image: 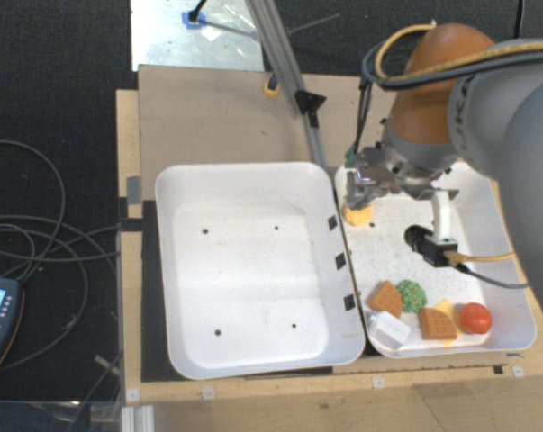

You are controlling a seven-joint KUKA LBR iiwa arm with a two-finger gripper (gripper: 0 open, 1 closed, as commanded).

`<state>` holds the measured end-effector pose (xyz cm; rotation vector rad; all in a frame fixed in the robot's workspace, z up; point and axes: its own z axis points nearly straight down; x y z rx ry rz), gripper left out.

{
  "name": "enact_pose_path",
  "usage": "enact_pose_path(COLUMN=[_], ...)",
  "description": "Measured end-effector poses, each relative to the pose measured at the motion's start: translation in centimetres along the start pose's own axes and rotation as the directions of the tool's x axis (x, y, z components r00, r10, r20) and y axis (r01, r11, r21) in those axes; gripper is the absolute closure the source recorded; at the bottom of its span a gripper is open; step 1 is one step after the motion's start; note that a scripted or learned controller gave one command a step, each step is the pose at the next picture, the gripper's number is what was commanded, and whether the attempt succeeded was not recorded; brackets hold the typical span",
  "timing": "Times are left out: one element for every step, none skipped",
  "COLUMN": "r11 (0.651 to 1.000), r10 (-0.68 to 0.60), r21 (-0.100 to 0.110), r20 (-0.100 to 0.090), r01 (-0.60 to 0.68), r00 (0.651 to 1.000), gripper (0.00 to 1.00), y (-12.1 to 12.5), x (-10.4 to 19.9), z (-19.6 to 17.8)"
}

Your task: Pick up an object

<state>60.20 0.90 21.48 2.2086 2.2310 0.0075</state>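
Right bin (pixel 514 331) holds tomato (pixel 475 317), waffles (pixel 438 324), broccoli (pixel 411 294).

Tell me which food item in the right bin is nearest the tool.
The yellow piece by the bin's left wall, directly under the tool. The orange wedge, green piece, waffle and tomato cluster at the near end.
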Motion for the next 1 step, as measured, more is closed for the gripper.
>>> enact_pose_path(r11=[1.0], r10=[-0.001], r21=[-0.001], r20=[-0.001], r01=[0.001], r00=[1.0], gripper=[1.0], y=[2.88], x=[4.91], z=[-1.83])
